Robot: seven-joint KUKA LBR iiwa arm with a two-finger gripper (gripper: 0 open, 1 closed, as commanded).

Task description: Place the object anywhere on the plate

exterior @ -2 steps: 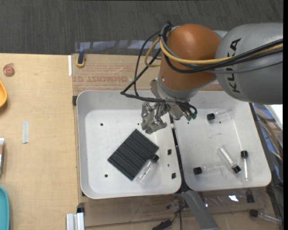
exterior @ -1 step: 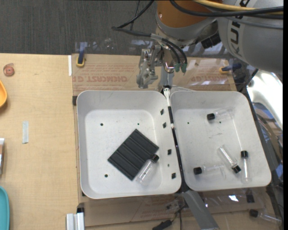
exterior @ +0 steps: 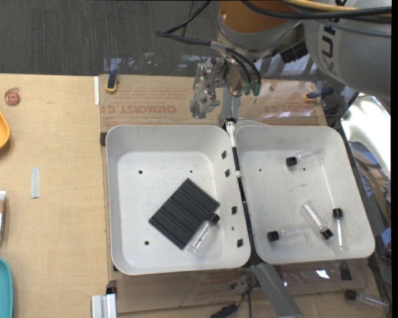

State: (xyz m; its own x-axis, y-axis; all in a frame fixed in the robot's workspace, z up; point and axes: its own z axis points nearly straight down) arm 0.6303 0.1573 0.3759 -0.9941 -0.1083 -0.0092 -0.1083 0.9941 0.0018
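The arm (exterior: 348, 43) is reaching in from the upper right, its orange band (exterior: 255, 15) sitting at the top edge. The gripper (exterior: 208, 102) is hanging above the cardboard (exterior: 155, 105) behind the two bins, just beyond the back rim where they meet. Its fingers (exterior: 200, 99) are pointing down with nothing between them; how wide they are standing cannot be told from here.

In the left bin (exterior: 124, 155), a dark ribbed plate (exterior: 183, 211) is lying flat and turned diagonally, near the middle of the floor. A clear vial (exterior: 204, 233) with a black cap is lying at the plate's lower right corner, overlapping or touching its edge, its cap toward the right.

In the right bin (exterior: 267, 155), four more vials are lying apart from one another: one (exterior: 303, 161) near the back, one (exterior: 314, 220) slanting near the front, one (exterior: 287, 235) just left of it, and one (exterior: 337, 227) along the right wall.

The tan surface (exterior: 50, 186) to the left is carrying a few small items at its edge.
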